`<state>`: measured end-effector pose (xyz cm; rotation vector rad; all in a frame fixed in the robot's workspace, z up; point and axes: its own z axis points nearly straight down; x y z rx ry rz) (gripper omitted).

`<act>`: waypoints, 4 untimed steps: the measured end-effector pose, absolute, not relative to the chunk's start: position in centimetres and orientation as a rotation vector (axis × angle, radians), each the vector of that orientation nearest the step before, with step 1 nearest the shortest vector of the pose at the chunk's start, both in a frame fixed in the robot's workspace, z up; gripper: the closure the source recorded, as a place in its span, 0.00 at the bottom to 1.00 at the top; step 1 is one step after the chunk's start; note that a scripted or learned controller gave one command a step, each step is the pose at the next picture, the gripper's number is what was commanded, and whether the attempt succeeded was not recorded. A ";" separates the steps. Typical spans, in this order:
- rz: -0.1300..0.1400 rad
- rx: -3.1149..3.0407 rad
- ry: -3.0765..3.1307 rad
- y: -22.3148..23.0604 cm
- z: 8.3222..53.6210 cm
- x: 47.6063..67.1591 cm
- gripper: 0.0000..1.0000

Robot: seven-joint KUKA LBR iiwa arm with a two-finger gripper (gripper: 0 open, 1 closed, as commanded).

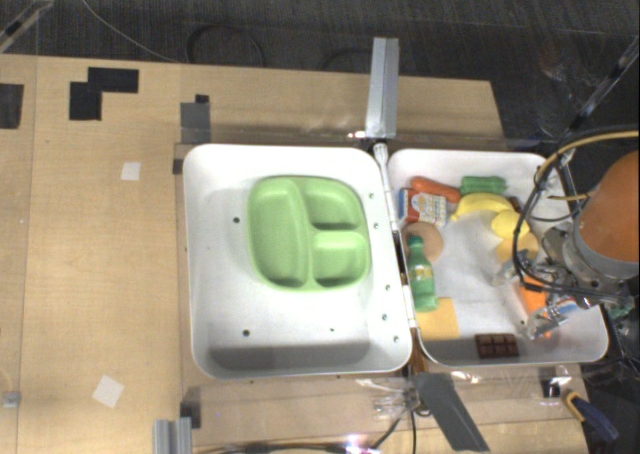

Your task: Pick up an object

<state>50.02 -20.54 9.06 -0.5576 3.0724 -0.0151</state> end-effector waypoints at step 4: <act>-0.016 -0.616 3.062 -20.5 9.1 50.1 0.00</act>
